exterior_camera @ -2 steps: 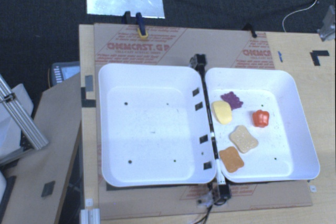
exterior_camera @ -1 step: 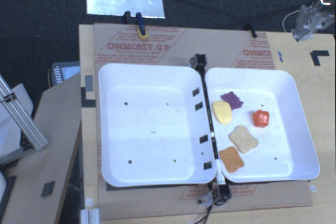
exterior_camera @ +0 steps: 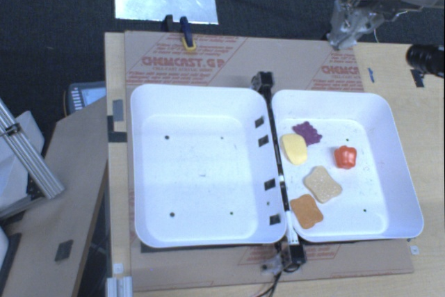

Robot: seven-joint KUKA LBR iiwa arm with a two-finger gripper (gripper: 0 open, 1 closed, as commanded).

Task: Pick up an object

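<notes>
The gripper hangs above the right bin's far rim, finger state indeterminate, while the yellow piece, purple piece and toast slice lie crowded, risking a deflected or doubled grasp.

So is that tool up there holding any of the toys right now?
Nothing is held. The tool hangs above the bench behind the right bin, with nothing between its tips. All the toy foods lie in that bin.
</notes>
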